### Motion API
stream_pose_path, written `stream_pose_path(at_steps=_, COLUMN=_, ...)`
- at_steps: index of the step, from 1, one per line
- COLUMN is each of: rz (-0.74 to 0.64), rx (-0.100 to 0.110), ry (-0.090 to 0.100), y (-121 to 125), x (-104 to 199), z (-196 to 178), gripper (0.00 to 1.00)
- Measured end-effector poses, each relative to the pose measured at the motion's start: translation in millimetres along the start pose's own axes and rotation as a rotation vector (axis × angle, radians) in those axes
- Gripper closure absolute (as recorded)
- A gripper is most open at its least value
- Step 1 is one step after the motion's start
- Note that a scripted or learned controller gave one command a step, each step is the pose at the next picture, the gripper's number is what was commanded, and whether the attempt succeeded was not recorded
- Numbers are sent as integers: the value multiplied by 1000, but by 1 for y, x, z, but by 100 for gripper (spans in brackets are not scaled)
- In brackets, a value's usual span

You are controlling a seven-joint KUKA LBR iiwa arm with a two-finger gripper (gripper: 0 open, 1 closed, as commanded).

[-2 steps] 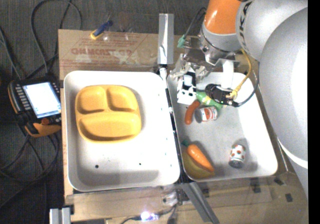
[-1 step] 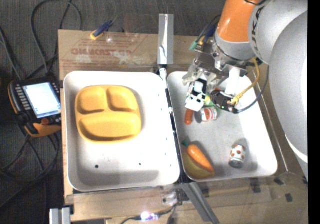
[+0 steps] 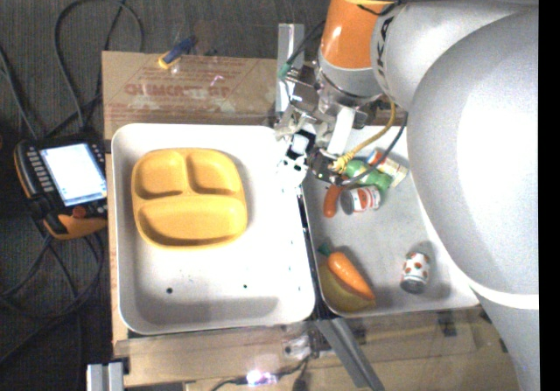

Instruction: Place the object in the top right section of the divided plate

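Camera view: the hand (image 3: pixel 308 146) hangs over the seam between the bins, its grip state unclear; the divided plate (image 3: pixel 190 197) sits in the left bin (image 3: pixel 210 297).

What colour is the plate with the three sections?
The plate is yellow-orange all over, plain with no pattern, seen in the camera view in the left bin.
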State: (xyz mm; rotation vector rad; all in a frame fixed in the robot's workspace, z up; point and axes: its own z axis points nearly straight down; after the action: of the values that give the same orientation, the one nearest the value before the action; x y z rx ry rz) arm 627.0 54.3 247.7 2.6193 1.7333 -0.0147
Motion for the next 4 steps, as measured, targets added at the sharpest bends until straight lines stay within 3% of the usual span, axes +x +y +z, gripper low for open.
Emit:
stream_pose_path(at_steps=1, rz=84, rx=1, ry=0, y=-25, x=62, z=13, gripper=100)
stream_pose_path(at_steps=2, rz=85, rx=-1, ry=0, y=-25, x=62, z=12, gripper=0)
stream_pose_path(at_steps=3, rz=84, rx=2, ry=-9, y=-25, x=62, z=7, gripper=100)
stream_pose_path(at_steps=4, rz=67, rx=-2, ry=1, y=28, x=39, z=-89, gripper=100)
